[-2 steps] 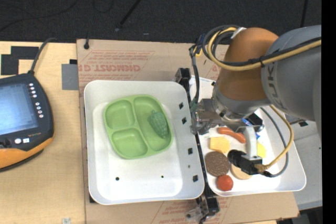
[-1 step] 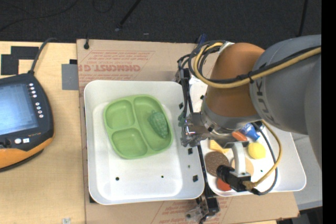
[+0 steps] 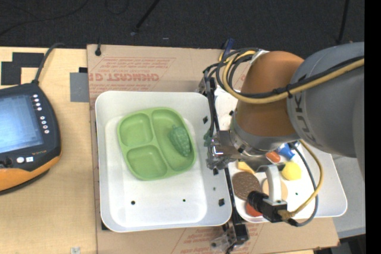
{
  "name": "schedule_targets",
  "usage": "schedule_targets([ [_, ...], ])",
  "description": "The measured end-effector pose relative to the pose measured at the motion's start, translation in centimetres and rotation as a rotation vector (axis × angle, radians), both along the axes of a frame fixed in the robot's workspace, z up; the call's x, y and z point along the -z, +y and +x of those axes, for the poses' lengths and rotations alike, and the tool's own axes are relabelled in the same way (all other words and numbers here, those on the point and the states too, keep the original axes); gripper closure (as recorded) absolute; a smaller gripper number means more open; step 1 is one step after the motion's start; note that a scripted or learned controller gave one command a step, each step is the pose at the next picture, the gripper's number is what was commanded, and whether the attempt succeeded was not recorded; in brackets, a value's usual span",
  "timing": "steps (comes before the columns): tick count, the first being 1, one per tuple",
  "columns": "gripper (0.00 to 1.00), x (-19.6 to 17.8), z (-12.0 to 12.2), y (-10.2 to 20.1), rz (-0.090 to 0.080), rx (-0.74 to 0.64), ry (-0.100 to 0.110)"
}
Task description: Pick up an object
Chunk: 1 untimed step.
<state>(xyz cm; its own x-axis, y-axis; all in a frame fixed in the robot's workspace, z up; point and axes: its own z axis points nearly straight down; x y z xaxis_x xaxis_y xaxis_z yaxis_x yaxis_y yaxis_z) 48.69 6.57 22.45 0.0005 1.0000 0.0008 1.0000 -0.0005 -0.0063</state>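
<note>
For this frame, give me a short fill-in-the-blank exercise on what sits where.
1. The green divided tray lies in the ____ bin.
2. The tray has ____ compartments.
3. The green leafy object rests in the tray's ____ compartment.
4. The yellow object lies in the ____ bin.

Missing words: left; three; right; right

Divided tray (image 3: 152, 143) sits in the left bin (image 3: 113, 199), a leafy toy (image 3: 180, 140) in its right compartment.

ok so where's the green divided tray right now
The green divided tray lies in the left white bin, toward its upper middle, with a small green object resting in its right compartment, left of the arm.
</note>
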Motion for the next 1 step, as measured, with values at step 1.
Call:
schedule_targets([
  [1,1.00,-1.22,0.78,-0.01,-0.001,0.000,-0.002],
])
